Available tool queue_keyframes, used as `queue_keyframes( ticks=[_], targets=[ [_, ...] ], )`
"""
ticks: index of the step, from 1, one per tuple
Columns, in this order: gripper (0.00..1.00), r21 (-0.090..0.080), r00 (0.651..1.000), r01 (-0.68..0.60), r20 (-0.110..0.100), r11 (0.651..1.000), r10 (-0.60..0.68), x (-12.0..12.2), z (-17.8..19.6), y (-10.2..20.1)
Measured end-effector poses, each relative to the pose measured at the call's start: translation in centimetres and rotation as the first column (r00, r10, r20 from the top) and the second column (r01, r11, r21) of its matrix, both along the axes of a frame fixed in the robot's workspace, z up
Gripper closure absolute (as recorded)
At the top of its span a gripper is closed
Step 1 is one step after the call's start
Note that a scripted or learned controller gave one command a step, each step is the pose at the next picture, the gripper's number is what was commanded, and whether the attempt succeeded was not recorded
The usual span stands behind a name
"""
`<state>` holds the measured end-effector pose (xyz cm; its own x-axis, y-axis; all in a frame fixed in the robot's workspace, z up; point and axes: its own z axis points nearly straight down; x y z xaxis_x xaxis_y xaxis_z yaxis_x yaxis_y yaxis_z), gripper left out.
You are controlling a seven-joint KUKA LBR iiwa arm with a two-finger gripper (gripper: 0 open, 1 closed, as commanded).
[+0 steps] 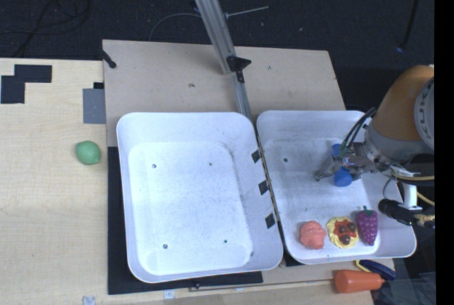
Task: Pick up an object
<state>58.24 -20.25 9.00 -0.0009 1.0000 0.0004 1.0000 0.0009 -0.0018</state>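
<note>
Blue object (343, 178), a small rounded piece, lies in the right bin (298, 128) toward its far right side, and the gripper (336, 167) sits right over it, with the grey fingers (325, 172) splayed fairly wide to the left of the blue piece; the picture is too coarse to say for sure whether the piece is between the fingers or merely beside them, so I would not call it held. To do this step well, I judge the arm (401, 115) should centre the fingers on the blue piece, press down to the bin floor, close fully, and lift straight up, clear of the bin's right wall. Along the near edge of the same bin lie a pink lump (311, 235), a yellow and red toy (343, 232) and a purple bunch of grapes (367, 225), set close together and well apart from the gripper, so they should not interfere. The left bin (186, 198) is a speckled white tray touching the right one along a clipped seam. Both rest on a tan board (213, 76) over a pale wooden bench, where a green ball (88, 152) sits far left and an orange object (357, 281) lies near the right bin's near edge. A metal rail (213, 16) slants away into the dark, cable-strewn floor behind.
</note>
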Motion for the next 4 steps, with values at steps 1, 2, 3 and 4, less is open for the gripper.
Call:
queue_keyframes(
  ticks=[1, 2, 3, 4],
  targets=[
    [1.0, -0.001, 1.0, 0.001, 0.003, 1.0, -0.001, 0.1, 1.2, -0.1],
    [1.0, -0.001, 1.0, 0.001, 0.006, 1.0, -0.001, -0.3, 6.0, 0.6],
    [1.0, -0.001, 1.0, 0.0, 0.006, 1.0, 0.0, 0.0, 11.5, 1.6],
    [1.0, -0.001, 1.0, 0.001, 0.004, 1.0, -0.001, 0.0, 15.1, 1.5]
  ],
)
